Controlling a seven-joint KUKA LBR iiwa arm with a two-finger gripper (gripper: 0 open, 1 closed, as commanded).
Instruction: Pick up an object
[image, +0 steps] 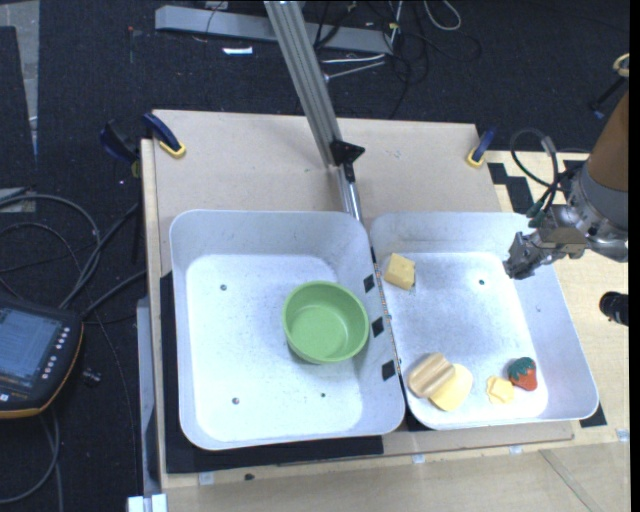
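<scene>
The arm reaches in from the right, its gripper low over the right bin's far right rim; I cannot tell its state. Nearest lies a yellow block. A green bowl sits in the left bin on the wooden bench.

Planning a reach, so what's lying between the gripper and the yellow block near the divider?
Camera view shows bare white bin floor between the gripper and the yellow block.

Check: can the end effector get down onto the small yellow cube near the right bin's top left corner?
Probably yes. The end effector sits at the right bin's far edge, and the small yellow cube lies alone on bare floor, though close to the wall between the bins.
</scene>
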